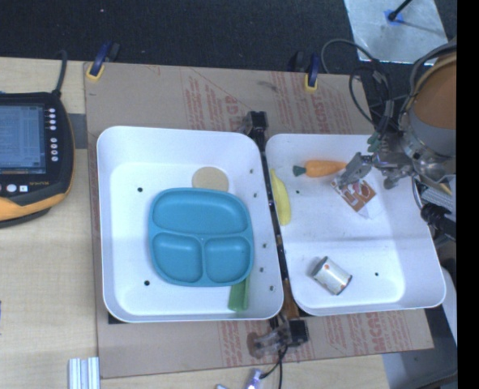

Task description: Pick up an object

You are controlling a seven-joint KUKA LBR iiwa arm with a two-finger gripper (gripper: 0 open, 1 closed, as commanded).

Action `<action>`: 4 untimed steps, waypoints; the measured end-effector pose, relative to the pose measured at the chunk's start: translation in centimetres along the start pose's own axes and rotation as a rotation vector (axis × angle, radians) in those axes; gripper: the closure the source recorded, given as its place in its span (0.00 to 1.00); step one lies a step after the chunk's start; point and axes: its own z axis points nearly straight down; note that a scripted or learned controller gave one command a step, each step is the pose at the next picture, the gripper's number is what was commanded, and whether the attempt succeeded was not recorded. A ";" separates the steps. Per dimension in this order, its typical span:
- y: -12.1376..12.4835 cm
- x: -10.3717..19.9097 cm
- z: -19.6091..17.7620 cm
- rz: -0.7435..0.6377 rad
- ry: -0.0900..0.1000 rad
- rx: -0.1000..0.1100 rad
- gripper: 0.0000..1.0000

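Observation:
My gripper (370,178) hangs over the upper right part of the right bin (385,298), open, with its fingers spread just above a small red-brown packet (359,195) that lies on the bin floor. Nothing is held between the fingers. An orange carrot (322,168) lies just left of the gripper. A yellow banana (281,201) rests against the bin's left wall. Near the front, a silver can (331,275) lies on its side.
The left bin (121,290) holds a blue divided plate (200,236), a tan disc (211,178) behind it and a green object (238,297) at its front edge. A tablet-like pendant (16,148) sits on the bench at the far left.

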 end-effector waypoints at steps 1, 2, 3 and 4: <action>2.7 -3.9 10.0 0.000 -0.003 -0.001 0.00; 3.0 -0.9 11.8 -0.001 -0.003 -0.002 0.00; 2.9 -1.0 10.8 -0.003 -0.004 0.000 1.00; 7.8 5.0 6.7 0.000 0.002 -0.002 1.00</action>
